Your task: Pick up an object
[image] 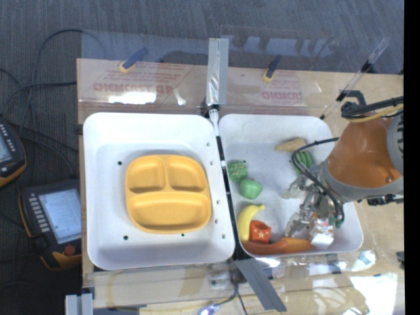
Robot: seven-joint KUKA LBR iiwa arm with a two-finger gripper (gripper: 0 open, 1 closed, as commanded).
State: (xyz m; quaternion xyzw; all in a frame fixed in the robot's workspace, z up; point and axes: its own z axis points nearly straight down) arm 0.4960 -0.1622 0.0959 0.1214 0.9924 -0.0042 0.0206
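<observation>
While the gripper is lowered into the right bin, its finger state cannot be told. The approach step is judged in hand. A small white-and-red object lies just beneath, beside the carrot near the front wall. A settled descent and a firm close are called for.

Tray in left bin (banana in right)
</observation>
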